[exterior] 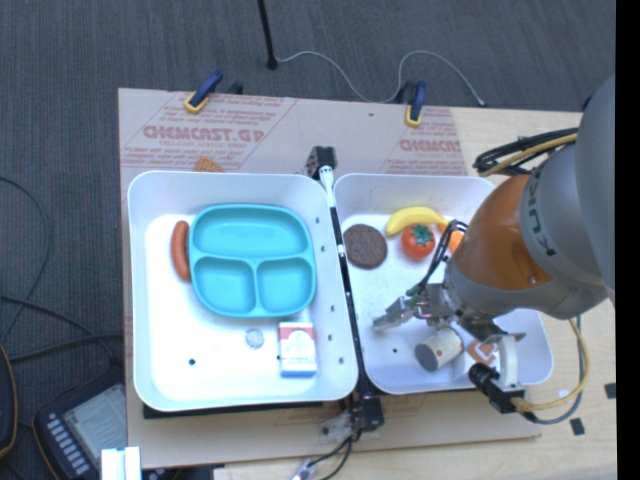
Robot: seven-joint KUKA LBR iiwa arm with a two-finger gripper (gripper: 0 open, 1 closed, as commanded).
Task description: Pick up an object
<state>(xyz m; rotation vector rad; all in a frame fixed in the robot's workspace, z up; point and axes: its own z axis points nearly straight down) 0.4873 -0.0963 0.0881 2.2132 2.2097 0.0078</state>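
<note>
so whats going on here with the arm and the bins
The grey and orange arm reaches in over the right bin, its tool low near the bin floor. A white cup lies beside it. The banana, tomato and brown cookie sit further back, untouched.

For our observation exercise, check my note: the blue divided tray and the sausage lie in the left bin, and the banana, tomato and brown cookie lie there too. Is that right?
One detail is wrong. The blue divided tray and the sausage do lie in the left bin, but the banana, tomato and brown cookie lie in the right bin, as the camera view shows.
</note>
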